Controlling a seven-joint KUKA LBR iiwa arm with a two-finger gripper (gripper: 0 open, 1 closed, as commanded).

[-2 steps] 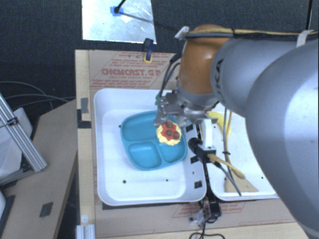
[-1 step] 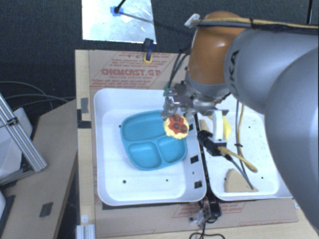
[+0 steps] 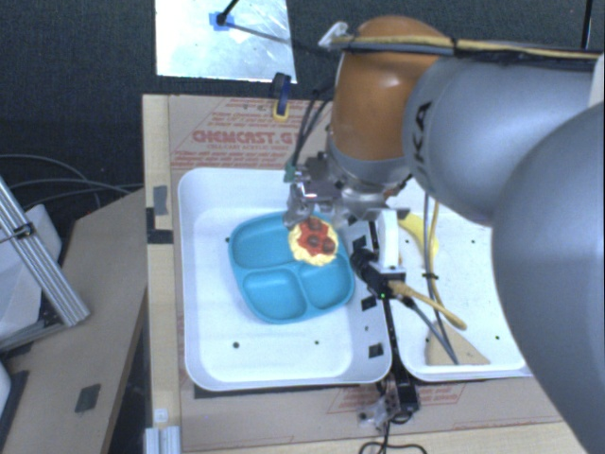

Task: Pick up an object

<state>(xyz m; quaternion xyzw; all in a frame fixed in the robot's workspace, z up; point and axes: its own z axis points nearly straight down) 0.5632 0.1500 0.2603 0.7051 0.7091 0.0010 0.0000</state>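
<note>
You cannot tell how the gripper (image 3: 310,218) is set, and directly beneath it the small red-and-yellow round toy (image 3: 314,241) could slide across the slick blue divided plastic plate (image 3: 284,282).

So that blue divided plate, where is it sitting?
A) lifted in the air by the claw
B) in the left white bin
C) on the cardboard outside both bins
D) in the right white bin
B: the blue divided plate lies flat on the floor of the left white bin, with the claw above its far corner; the right white bin holds other things.
</note>
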